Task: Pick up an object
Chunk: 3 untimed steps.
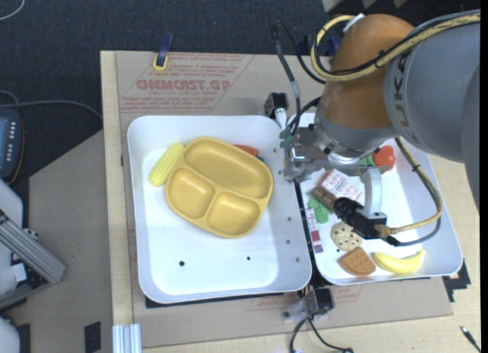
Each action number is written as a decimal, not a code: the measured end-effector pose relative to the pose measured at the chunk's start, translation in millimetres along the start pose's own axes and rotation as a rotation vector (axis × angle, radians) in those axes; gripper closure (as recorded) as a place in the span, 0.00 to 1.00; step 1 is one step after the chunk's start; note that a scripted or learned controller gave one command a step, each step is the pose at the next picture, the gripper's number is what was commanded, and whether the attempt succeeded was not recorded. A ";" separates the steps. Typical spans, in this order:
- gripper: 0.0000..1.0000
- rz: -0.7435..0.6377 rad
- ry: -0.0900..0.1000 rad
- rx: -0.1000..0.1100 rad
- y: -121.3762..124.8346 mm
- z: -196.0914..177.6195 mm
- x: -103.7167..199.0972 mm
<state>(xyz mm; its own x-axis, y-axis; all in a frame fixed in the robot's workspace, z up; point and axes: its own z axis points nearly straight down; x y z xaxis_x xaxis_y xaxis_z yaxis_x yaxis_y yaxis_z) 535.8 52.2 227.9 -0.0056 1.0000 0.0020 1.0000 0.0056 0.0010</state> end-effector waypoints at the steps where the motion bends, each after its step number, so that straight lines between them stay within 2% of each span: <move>1: 1.00 0.007 -0.002 -0.001 8.9 -3.0 -18.3; 2: 1.00 0.005 -0.001 0.005 -5.1 10.3 -8.6; 3: 1.00 0.006 -0.002 0.000 4.5 13.3 -13.7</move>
